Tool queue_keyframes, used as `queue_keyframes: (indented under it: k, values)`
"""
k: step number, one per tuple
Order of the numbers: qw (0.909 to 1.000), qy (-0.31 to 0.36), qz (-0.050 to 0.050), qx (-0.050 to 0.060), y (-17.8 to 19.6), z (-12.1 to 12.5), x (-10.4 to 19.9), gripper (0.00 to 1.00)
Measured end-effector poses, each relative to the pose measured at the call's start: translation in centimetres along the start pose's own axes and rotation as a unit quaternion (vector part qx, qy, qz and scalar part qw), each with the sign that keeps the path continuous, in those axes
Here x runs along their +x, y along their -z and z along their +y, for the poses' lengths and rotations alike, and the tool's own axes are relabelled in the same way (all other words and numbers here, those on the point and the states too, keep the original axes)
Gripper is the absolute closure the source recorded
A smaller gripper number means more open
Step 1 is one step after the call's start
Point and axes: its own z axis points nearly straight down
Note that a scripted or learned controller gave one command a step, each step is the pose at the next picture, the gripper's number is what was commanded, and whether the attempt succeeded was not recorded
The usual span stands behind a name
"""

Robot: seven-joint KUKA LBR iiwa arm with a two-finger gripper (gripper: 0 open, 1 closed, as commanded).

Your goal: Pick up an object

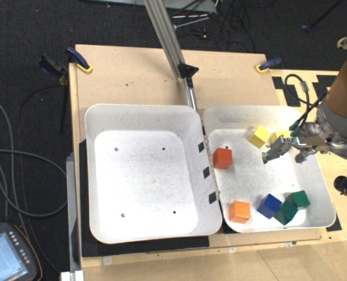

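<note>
Camera view: yellow block (259, 137) lies just left of, seemingly touching, gripper (288, 149).

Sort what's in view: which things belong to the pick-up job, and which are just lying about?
Belongs to the job:
end effector
yellow block
red-orange block
orange block
blue block
two green blocks
right bin

Just lying about:
left bin
blue-and-yellow clamps
metal pole
screen

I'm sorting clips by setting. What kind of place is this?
Probably a robotics lab or test cell: a plywood bench clamped at its corners, two white bins with coloured blocks, loose cables on dark carpet, and a pendant screen.
</note>
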Motion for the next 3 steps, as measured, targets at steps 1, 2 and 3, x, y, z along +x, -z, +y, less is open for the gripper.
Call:
queue_keyframes:
  k: [1, 2, 3]
  values:
    - [1.0, -0.001, 0.0, -0.002, 0.2, 0.1, 0.0, 0.0]
    - [1.0, -0.001, 0.0, 0.002, -6.1, -0.1, 0.5, 0.0]
    - [1.0, -0.002, 0.0, 0.001, -10.5, -0.6, 0.7, 0.0]
